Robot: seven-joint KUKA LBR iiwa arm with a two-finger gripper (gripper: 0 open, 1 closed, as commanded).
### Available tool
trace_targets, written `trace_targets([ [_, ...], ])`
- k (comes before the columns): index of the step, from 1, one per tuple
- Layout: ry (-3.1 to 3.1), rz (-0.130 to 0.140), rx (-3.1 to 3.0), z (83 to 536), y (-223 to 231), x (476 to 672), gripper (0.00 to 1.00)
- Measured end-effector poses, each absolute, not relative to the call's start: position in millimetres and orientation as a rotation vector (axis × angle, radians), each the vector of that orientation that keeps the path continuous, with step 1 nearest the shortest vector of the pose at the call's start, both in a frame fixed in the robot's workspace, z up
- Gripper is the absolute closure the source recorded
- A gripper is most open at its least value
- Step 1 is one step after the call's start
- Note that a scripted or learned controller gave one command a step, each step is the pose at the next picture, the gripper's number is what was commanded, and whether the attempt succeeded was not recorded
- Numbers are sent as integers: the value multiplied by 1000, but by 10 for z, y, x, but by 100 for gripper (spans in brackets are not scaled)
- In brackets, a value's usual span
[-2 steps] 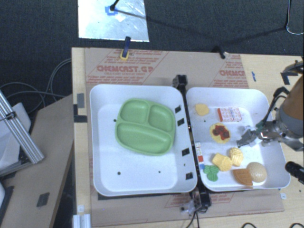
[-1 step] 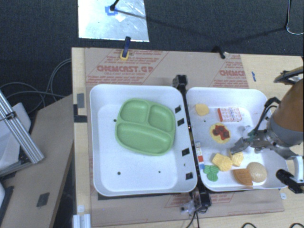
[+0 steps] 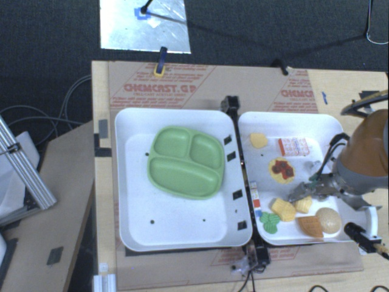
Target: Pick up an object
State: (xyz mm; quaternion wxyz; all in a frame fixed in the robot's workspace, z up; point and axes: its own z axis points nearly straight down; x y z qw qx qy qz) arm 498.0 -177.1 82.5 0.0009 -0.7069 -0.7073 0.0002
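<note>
Green tray [image 3: 185, 163], white bins [image 3: 130, 181], perhaps red-and-white packet [image 3: 293, 146], yellow corn [image 3: 283, 209].

Left white bin [image 3: 130, 181]: green three-compartment plastic tray [image 3: 186, 162]. Right white bin [image 3: 328, 123]: assorted toy food pieces [image 3: 284, 209], over which the grey gripper [image 3: 302, 193] is positioned.

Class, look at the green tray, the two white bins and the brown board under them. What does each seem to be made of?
Green tray: likely moulded plastic, matte, with smooth rounded compartment walls.
White bins: probably thin formed plastic, slightly glossy, with soft rounded rims.
Brown board: seems to be a sheet under brown paper or cardboard, flat and dull with red printed lettering; the core cannot be told.
</note>
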Motion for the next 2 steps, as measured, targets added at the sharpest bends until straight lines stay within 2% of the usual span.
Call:
trace_targets([
  [1, -2224, -3, -2223, 946, -1776, 4990, 100],
  [2, -2230, -5, -2221, 1582, -1763, 4990, 100],
])
